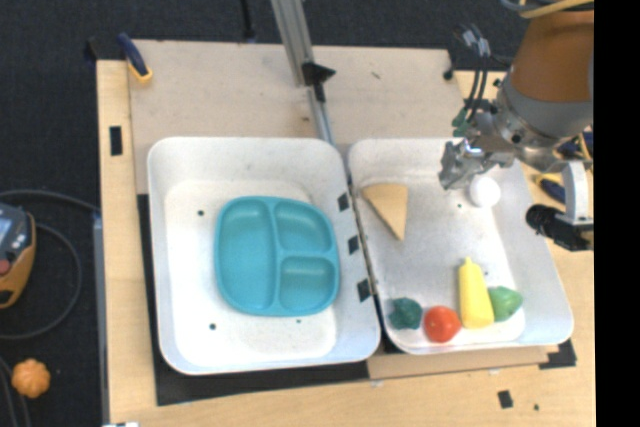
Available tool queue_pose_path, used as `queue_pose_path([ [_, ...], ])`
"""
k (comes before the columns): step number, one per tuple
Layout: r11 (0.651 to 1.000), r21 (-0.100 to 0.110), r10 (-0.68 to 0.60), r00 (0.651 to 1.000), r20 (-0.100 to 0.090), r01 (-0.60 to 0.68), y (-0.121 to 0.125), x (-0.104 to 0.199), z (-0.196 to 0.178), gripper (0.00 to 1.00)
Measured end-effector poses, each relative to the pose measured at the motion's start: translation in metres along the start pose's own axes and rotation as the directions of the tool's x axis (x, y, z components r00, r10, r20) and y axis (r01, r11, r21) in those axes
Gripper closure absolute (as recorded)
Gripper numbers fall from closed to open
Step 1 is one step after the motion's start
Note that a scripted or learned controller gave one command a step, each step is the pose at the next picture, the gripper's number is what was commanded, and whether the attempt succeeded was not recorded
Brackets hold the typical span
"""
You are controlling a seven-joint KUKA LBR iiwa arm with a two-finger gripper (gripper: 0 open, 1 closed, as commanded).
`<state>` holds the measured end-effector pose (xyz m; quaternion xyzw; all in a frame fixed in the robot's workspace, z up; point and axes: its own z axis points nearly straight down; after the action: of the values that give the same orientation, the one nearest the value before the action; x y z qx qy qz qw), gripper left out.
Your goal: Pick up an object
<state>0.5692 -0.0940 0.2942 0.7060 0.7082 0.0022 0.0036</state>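
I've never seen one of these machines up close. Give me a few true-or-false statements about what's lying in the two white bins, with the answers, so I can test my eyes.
1. The teal divided tray lies in the left bin. True.
2. The tan wedge lies in the left bin beside the tray. False: it lies in the right bin, near the divider between the bins.
3. A yellow object sits between a red ball and a light green item. True.
4. The gripper hangs over the left bin. False: it is over the right bin's far end, close to a white ball.
5. The dark green object rests on the teal tray. False: it lies at the right bin's near edge.
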Motion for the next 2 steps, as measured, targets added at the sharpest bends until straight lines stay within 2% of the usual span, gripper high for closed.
queue_pose_path([
  [1,1.000,0.005,-0.002,1.000,0.000,0.002,0.036,0.042,0.016,1.00],
  [2,1.000,0.007,-0.003,1.000,-0.002,0.003,0.059,0.088,0.038,1.00],
])
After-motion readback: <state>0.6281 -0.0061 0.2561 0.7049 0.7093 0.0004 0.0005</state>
